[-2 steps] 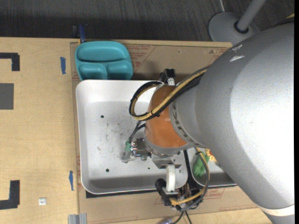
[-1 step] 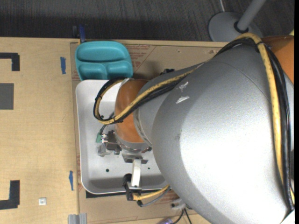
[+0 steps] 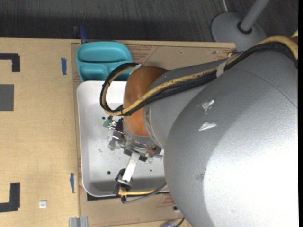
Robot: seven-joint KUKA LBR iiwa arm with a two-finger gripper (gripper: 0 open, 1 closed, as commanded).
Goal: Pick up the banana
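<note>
Camera view: my arm [image 3: 227, 126] covers most of the white bin [image 3: 90, 126]; a teal tray [image 3: 102, 60] touches its far rim. I cannot tell where the banana lies, nor my gripper's state.

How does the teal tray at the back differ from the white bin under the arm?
The teal tray is bright teal; the white bin is plain white. The teal tray shows moulded compartments; the white bin shows a flat, speckled floor. The teal tray lies clear of the arm; the white bin is largely covered by it. Both have rounded corners.
</note>
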